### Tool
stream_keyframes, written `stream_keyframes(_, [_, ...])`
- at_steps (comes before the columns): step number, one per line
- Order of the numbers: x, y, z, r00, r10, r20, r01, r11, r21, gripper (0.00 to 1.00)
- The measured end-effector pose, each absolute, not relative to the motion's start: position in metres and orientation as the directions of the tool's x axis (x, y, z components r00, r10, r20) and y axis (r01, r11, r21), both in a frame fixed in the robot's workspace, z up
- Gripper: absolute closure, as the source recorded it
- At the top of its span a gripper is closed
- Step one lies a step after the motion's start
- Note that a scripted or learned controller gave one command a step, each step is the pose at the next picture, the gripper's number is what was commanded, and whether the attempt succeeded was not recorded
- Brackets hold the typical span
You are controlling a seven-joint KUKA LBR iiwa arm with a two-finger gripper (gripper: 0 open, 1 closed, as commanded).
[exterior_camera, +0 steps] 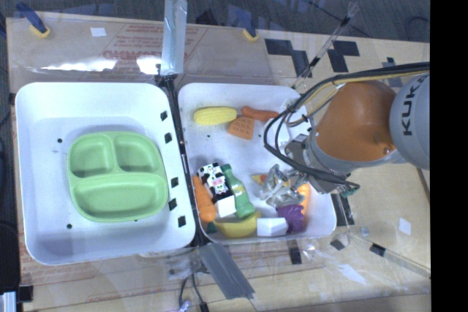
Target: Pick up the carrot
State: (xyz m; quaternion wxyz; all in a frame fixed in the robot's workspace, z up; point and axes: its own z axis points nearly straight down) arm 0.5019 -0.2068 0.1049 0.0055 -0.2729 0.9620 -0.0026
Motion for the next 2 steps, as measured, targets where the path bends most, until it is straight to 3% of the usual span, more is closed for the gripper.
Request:
stream_keyframes(1, [0.502,-0.207,0.105,-0.851,-0.526,-0.009,-0.526,0.851,-0.008,0.0])
stream_keyframes(2, [0.504,-0.204,0.115,-0.847,-0.532,-0.012,-0.532,0.847,-0.01,1.0])
